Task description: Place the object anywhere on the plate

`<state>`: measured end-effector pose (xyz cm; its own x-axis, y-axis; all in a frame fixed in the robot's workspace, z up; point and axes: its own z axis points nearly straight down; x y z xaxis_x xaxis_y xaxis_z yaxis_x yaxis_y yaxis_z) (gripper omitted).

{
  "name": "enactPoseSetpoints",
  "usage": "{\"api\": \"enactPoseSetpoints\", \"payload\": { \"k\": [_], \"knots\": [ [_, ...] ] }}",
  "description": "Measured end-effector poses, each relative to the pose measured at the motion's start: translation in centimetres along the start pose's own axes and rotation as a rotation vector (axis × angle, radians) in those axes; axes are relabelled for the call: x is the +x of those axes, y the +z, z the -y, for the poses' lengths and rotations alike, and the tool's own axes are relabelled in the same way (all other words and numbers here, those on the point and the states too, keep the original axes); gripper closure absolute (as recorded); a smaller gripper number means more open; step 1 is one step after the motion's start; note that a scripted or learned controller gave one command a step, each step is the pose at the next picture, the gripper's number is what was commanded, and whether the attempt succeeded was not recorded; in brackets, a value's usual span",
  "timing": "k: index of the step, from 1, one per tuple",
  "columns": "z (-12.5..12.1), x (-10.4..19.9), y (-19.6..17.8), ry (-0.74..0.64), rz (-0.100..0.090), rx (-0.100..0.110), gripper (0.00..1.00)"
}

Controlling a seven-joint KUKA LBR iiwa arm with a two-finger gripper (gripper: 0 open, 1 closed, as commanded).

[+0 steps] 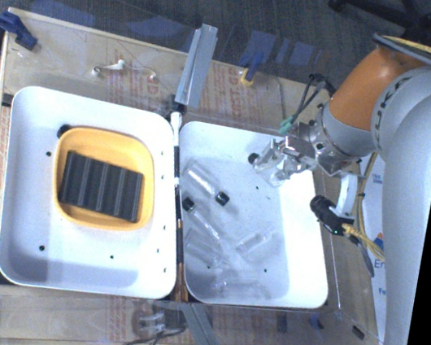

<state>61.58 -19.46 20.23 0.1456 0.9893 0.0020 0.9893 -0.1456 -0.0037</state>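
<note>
The yellow plate (108,146), with a dark ribbed centre, lies in the left bin (14,239). Several clear plastic objects lie scattered in the right bin (305,274). One is a transparent tube (201,182) with a black cap (222,198). Others lie near the middle (257,241) and the front (221,280), and they are hard to make out against the white floor. My gripper (280,164) hangs over the right bin's far right part, above bare floor and apart from the clear tube. I see nothing held in it.
A small black piece (189,202) lies by the right bin's left wall. A metal bar (195,65) stands behind the gap between the bins. A black clip (329,212) and cables hang off the arm at the right bin's right rim.
</note>
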Motion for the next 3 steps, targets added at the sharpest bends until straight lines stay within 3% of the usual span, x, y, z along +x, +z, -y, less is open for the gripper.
{"api": "enactPoseSetpoints", "payload": {
  "k": [1,2,3],
  "knots": [
    [2.7,7.8,-0.4,-0.059,0.001,0.001,1.00],
    [5.3,15.3,1.3,-0.242,0.002,0.003,1.00],
    [5.3,15.2,1.3,-0.241,0.003,0.003,0.00]
  ]
}}
